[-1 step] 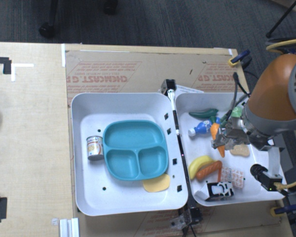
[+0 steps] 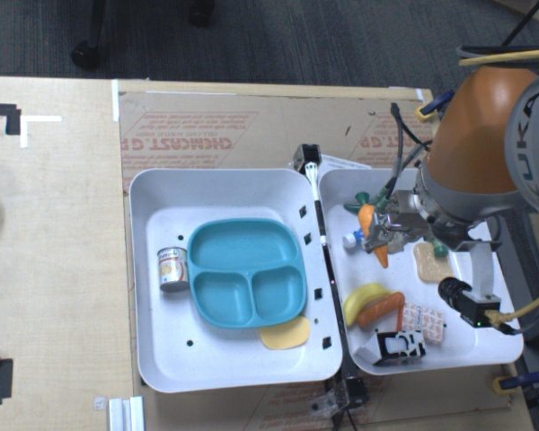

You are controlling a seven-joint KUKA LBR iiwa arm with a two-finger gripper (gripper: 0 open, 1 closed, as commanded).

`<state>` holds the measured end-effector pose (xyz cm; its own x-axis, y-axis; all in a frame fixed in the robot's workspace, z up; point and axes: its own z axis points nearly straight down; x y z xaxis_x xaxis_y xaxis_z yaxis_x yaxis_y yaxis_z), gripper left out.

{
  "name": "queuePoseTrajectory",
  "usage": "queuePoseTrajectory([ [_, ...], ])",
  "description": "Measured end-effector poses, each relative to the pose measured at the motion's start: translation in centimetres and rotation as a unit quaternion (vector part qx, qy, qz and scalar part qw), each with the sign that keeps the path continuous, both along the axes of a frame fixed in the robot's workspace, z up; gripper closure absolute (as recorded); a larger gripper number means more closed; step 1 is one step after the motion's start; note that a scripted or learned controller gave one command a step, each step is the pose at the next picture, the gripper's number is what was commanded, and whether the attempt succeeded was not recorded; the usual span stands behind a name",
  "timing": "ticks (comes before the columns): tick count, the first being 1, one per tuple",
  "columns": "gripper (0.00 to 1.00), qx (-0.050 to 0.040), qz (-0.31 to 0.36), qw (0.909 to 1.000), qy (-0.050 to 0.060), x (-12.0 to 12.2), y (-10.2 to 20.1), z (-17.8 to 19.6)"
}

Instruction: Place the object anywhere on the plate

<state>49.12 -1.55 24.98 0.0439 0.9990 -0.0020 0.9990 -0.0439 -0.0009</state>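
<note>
A blue divided plate [image 2: 247, 272] lies in the left bin [image 2: 153, 348]. Over the right bin [image 2: 499, 353], my gripper [image 2: 378, 234] is shut on an orange toy carrot [image 2: 381, 255] with a green top. The carrot hangs roughly upright, its tip pointing down, and a finger crosses its middle. It is near the right bin's left wall, to the right of the plate. The arm's orange band [image 2: 481, 133] covers the bin's back right part.
A small tin can [image 2: 172, 268] stands left of the plate, and a flat yellow piece [image 2: 286, 334] lies at the plate's front edge. The right bin holds a banana [image 2: 361, 298], a sausage [image 2: 382, 309], a tan slice [image 2: 427, 263] and a black-and-white item [image 2: 401, 346].
</note>
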Motion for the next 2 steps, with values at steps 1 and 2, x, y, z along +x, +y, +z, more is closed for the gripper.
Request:
queuePoseTrajectory([
  [1, 1.0, -0.0006, -0.196, 0.9805, 0.001, -0.75, 7.68, -1.12],
  [2, 0.0, -0.0007, -0.196, 0.9807, 0.001, -0.74, 7.66, -1.11],
])
